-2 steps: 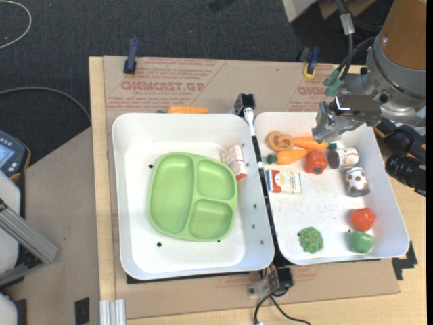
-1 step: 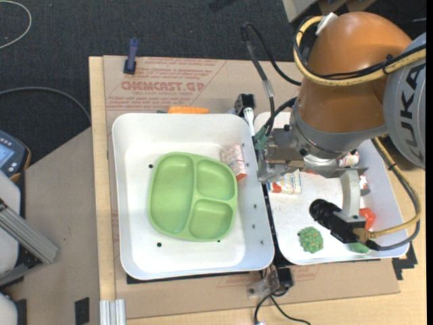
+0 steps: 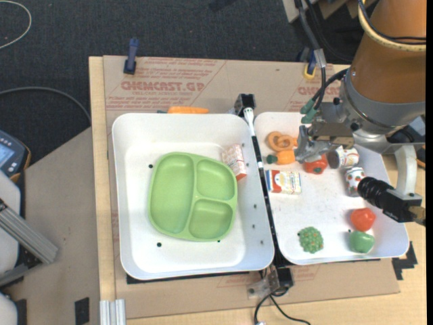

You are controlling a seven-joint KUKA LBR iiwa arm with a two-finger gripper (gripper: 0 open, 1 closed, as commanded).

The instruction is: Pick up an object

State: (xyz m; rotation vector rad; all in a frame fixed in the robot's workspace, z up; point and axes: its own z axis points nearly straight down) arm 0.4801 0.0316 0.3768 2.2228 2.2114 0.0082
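The gripper (image 3: 312, 156) sits low over the far part of the right bin (image 3: 338, 252), directly above a red item (image 3: 315, 166) beside an orange piece (image 3: 285, 157); this places it for a likely pick. Its state cannot be determined. A green tray (image 3: 193, 196) occupies the left bin (image 3: 128, 181), and loose toys lie well apart, allowing access.

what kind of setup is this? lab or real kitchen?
Most likely a robot lab test bench, not a kitchen: two white bins on a cardboard sheet, toy food like the broccoli, loose cables on dark carpet.
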